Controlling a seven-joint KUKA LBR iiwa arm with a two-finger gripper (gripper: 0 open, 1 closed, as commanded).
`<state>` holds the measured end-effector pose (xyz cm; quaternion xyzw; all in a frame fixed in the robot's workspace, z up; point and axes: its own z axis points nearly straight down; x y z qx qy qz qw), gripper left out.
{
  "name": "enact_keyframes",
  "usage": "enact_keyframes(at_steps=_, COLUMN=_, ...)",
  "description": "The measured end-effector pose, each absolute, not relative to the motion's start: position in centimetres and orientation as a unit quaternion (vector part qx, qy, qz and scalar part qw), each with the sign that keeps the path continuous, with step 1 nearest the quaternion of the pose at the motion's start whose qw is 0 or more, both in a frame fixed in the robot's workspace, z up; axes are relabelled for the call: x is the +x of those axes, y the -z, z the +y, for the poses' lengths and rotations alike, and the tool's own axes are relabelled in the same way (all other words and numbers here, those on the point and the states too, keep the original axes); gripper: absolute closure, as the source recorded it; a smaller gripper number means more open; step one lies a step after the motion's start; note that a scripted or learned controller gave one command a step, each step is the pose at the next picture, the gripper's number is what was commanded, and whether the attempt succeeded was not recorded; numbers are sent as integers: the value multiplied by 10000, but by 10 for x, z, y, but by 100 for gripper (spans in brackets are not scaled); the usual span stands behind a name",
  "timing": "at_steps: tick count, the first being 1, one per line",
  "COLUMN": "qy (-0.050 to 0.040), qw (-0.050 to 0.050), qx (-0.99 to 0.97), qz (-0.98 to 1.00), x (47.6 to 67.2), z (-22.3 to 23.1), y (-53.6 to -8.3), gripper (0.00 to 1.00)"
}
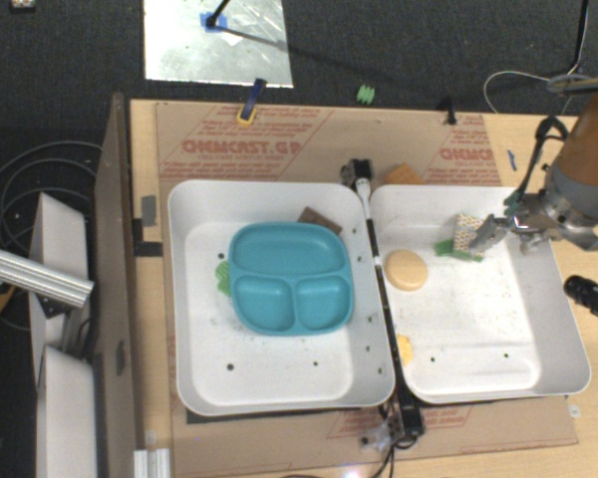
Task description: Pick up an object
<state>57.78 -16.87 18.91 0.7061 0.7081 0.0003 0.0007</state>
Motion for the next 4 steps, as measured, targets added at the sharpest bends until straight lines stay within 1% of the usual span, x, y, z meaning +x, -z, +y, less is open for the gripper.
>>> enact_keyframes(at_steps=1, qy=-24, qw=24, qx=7031, qz=7111, x=656, z=-119, y=-85, gripper=0)
enact_keyframes(at_steps=2, qy=-8, qw=32, qx=7074, qz=7068, x=665, z=-173, y=-115, gripper=0)
enact_keyframes(at_steps=3, qy=25, qw=-33, qx=7088, qz=7054, x=566, z=-198, y=-82, gripper=0)
enact_keyframes(at_steps=4, qy=8, qw=-16, qx=7082, qz=7060, x=497, z=-199, y=-84, gripper=0)
